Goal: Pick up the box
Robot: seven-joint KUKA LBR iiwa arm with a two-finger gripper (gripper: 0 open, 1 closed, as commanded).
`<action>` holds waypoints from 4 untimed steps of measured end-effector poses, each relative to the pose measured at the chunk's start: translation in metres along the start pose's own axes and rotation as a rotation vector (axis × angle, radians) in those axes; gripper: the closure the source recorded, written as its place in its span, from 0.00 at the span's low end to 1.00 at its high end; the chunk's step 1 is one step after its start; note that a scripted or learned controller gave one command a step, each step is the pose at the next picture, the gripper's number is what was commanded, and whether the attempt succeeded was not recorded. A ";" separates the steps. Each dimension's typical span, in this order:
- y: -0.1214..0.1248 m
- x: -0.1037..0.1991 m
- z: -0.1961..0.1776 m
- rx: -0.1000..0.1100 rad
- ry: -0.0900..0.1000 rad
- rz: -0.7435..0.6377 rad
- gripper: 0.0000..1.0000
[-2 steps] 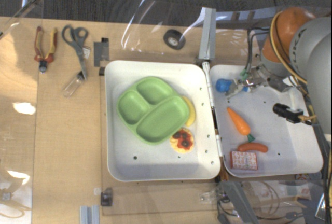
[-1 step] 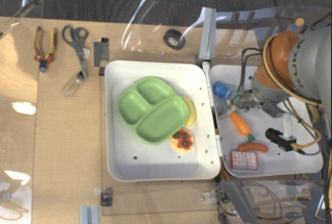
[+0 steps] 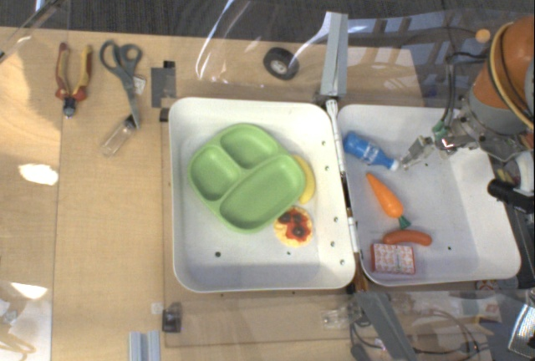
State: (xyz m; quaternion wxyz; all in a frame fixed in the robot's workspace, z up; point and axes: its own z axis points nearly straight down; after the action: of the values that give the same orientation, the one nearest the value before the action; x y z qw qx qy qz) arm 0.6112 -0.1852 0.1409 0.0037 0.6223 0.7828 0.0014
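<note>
The grey arm reaches in over the right white bin's [image 3: 501,255] right edge, its two-finger gripper [image 3: 415,152] open beside a blue bottle [image 3: 368,150]. The small flat pink patterned box [image 3: 394,258] lies by that bin's front edge.

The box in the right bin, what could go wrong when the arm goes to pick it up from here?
1. The gripper sits beside the blue bottle, far from the box, and could close on the bottle instead.
2. A carrot and a small sausage lie between them; the sausage almost touches the box and may get knocked or pinched.
3. The box lies flat near the bin's front wall, leaving little room for the gripper.
</note>
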 end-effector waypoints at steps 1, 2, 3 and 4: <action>0.070 0.040 0.055 0.001 0.001 0.170 0.00; 0.044 0.085 0.052 -0.003 0.002 0.191 0.00; -0.017 0.014 0.030 0.001 0.001 0.092 0.00; -0.071 0.032 0.028 0.000 0.001 0.047 0.00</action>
State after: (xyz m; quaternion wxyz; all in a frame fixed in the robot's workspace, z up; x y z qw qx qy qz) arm 0.5353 -0.1705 0.1119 0.0030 0.6404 0.7680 0.0018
